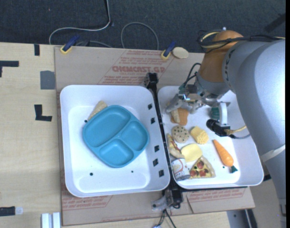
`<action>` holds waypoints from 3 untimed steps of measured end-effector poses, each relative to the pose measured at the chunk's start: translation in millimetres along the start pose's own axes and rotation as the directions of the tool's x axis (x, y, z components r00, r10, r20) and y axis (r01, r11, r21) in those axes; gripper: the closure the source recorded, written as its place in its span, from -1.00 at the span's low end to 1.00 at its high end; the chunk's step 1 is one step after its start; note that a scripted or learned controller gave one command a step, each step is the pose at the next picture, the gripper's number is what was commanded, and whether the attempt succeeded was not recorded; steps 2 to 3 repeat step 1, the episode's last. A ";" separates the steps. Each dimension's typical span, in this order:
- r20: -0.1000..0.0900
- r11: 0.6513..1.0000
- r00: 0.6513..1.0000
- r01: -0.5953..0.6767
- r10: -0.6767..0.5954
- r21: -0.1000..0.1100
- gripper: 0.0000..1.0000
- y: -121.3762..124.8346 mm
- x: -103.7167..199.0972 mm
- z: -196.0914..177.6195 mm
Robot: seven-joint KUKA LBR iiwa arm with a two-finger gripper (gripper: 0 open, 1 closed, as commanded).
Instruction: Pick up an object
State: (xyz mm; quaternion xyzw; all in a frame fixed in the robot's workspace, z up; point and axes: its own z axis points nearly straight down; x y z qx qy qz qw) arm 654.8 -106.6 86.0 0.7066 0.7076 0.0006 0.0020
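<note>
My gripper (184, 101) hangs low over the far left part of the right bin (249, 148), reaching in from the right. Directly below it, toward the front, lies a tan bread piece (180, 116), very close to the gripper or touching it; I cannot tell which. Further forward are a chocolate-chip cookie (180, 134), a yellow ridged chip (198, 135), a pale yellow cheese block (191, 152), an orange carrot (224, 154) and a pizza slice (202, 168). Nothing is seen lifted in the gripper.
The left bin (71, 127) holds a blue divided plate (116, 134) with a tan item (97, 109) tucked under its far left edge. A dark divider (158, 127) separates the bins. Small pale pieces (174, 148) and a printed card (178, 168) lie by the right bin's left wall.
</note>
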 end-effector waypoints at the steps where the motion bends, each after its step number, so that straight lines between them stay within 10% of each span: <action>1: -0.001 1.000 1.000 0.001 -0.001 0.008 1.00 -0.6 0.1 -10.5; 3: -0.001 1.000 1.000 0.001 -0.001 0.008 1.00 -0.6 0.1 -10.5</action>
